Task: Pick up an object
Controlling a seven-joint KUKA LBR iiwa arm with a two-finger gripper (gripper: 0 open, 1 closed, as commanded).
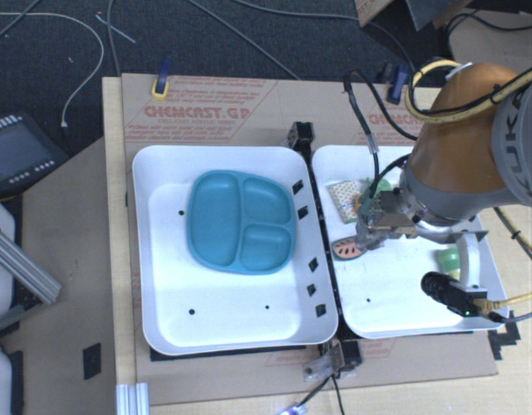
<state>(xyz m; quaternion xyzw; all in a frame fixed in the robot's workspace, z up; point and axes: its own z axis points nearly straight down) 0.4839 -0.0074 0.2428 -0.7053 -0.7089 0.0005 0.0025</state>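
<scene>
My gripper (368, 234) hangs low over the left part of the right bin (395, 318), under the grey and orange arm. A small orange-brown oval object (344, 250) lies just left of the gripper tip, close to it or touching it. A flat patterned square piece (343, 198) lies a little further back by the bin's left wall. A light green object (448, 258) rests at the right side of the bin, partly under the arm. Another green bit (383, 184) peeks out behind the wrist.
The left bin (162, 301) holds a blue divided plate (241, 221) in its back half. A ridge with black clips (310, 266) separates the two bins. Cables run over the floor behind the bench.
</scene>
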